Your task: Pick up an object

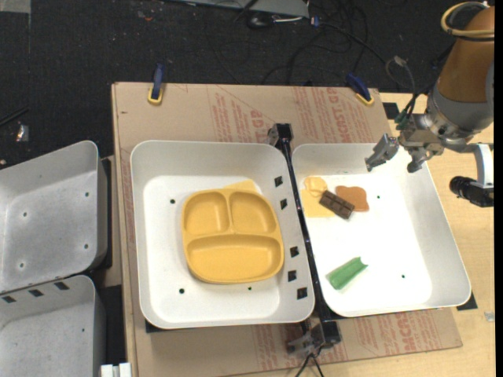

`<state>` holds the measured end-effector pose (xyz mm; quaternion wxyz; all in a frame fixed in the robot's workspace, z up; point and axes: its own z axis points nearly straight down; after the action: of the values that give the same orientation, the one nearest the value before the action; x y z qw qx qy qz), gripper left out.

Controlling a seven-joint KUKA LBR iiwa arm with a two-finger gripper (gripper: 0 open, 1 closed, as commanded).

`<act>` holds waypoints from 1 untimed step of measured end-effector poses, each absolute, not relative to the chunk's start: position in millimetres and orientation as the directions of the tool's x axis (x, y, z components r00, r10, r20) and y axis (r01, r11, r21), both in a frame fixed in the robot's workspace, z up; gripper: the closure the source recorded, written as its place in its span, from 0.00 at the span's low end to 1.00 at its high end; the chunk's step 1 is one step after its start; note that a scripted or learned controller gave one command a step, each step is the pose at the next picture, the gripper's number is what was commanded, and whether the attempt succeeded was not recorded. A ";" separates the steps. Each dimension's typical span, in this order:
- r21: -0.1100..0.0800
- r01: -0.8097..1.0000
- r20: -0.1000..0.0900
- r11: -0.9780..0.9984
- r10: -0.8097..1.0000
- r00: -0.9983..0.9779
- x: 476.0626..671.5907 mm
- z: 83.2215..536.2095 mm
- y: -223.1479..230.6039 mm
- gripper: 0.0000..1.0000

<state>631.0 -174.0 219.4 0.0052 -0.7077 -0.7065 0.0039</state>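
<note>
Green object [346, 272] lies nearest in the right bin [440, 242], well apart from the brown bar [336, 204], orange piece [356, 197] and yellow piece [314, 185] beyond. Gripper [399, 155] hovers over the bin's far rim, fingers spread, holding nothing.

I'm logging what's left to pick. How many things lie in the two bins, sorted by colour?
Yellow: 2, the divided tray in the left bin and a pale yellow piece in the right bin
Orange-brown: 1, flat piece
Dark brown: 1, bar
Green: 1, block
Total: 5
</note>
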 end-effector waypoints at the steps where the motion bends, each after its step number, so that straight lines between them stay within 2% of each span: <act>1: 0.000 1.000 -0.001 0.001 1.000 -0.001 633.9 227.7 -173.4 0.00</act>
<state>633.9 -173.4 227.7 -0.0003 -0.7067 -0.7075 0.0002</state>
